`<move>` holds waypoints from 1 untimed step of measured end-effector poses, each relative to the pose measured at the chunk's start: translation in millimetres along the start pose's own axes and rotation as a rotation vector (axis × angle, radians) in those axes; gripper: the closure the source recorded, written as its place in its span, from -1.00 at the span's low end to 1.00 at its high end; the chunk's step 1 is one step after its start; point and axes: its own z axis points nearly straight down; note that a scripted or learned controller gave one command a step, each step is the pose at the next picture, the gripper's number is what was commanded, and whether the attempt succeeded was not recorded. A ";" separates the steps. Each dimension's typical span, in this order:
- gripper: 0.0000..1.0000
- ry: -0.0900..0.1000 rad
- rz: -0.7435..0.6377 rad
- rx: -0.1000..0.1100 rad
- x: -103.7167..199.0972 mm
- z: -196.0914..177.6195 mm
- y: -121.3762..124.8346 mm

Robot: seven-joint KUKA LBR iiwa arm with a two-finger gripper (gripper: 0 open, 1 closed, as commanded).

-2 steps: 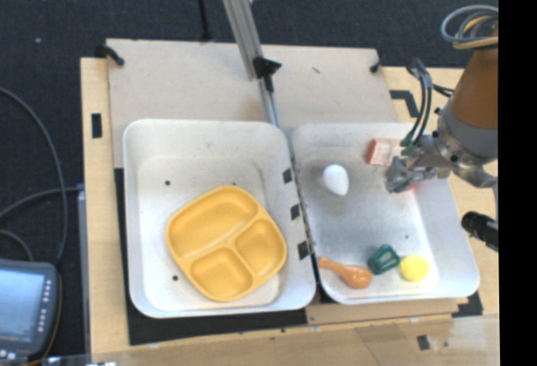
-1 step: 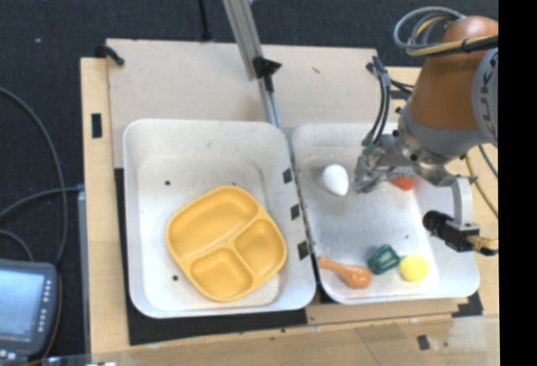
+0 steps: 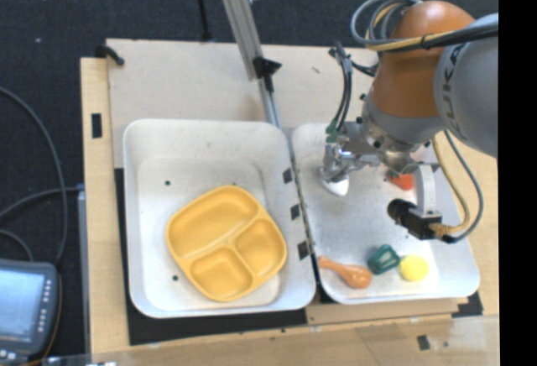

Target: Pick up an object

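Reaching in: the grey arm [image 3: 470, 79] with its orange band [image 3: 419, 62] comes from the right and hangs over the right bin's far half.
Gripper: the gripper [image 3: 337, 175] sits low over the right bin [image 3: 361, 222], near that bin's left wall.
Claw state: the tips are hard to separate at this size, and whether they are spread or pressed together cannot be told.
White piece: a small white object [image 3: 337, 185] lies directly under the gripper tip, touching or nearly touching it; whether it is pinched cannot be told.
Orange-red item: a small orange-red object [image 3: 404, 180] shows just right of the wrist, partly hidden by the arm.
Near edge of right bin: an orange spoon-like piece [image 3: 346, 272], a dark green block [image 3: 383, 258] and a yellow ball [image 3: 413, 269] lie in a row, the green block between the other two and just beside the ball.
Black part: a black fitting [image 3: 411, 217] on a cable hangs over the bin's right side.
Left bin: the left bin [image 3: 159, 154] holds a yellow divided plate [image 3: 226, 243] with three compartments, lying flat toward its near side.
Bench: both bins rest side by side on the bench [image 3: 168, 79], walls touching.
Pole: a metal pole [image 3: 239, 7] slants over the bench behind the bins.
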 end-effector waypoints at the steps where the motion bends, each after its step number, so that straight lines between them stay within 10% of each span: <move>1: 1.00 0.000 0.000 0.001 55.4 4.9 19.9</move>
